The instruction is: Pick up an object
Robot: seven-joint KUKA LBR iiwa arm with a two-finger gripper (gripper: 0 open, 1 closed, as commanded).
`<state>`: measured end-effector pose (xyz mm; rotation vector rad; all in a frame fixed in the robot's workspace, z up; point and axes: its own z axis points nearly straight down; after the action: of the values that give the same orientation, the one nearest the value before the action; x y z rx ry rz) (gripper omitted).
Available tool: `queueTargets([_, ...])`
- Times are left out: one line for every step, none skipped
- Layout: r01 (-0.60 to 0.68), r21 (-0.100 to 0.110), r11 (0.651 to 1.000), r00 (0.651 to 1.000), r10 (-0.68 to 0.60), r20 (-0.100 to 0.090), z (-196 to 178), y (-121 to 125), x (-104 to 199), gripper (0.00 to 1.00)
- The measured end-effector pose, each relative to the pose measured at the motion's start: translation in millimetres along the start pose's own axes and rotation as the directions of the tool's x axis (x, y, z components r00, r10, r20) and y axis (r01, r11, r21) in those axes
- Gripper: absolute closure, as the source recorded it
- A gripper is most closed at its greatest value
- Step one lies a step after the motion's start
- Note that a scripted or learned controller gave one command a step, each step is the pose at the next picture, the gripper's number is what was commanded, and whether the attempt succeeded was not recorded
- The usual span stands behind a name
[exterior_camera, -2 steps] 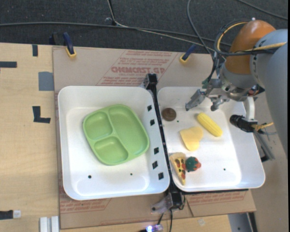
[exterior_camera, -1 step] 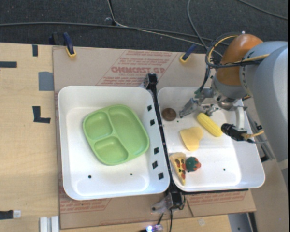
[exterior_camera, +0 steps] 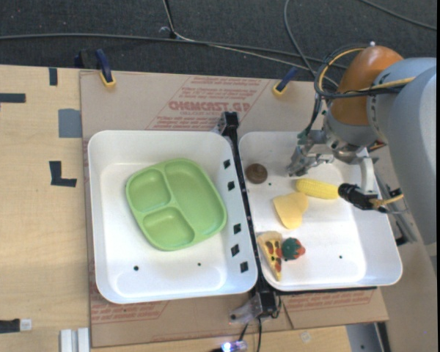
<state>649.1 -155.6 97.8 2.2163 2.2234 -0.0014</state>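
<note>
We find the right bin [exterior_camera: 352, 262] holding the corn cob [exterior_camera: 317, 190], its long axis running toward the bench's right edge. The tool [exterior_camera: 302, 161] hangs just rearward of it; we cannot tell its grip state.

You see arm [exterior_camera: 396, 101] cut off at right edge. Gripper [exterior_camera: 302, 163] fingertips too small, blurred to judge. Right bin [exterior_camera: 381, 270] far rim partly hidden behind wrist. Small brown object [exterior_camera: 257, 172] too small to identify.
</note>
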Motion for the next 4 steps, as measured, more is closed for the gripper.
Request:
queueTargets([-0.002, -0.003, 1.000, 1.000, 0.002, -0.002, -57.5, 9.1, -4.4, 1.00])
queueTargets([-0.001, -0.003, 1.000, 1.000, 0.001, -0.001, -111.1, 10.3, -4.0, 1.00])
queueTargets([0.001, 0.003, 1.000, 1.000, -0.001, -0.003, -104.5, -12.2, 39.2, 1.00])
queueTargets([0.002, 0.002, 1.000, 1.000, -0.002, -0.004, -118.6, -34.7, 89.9, 1.00])
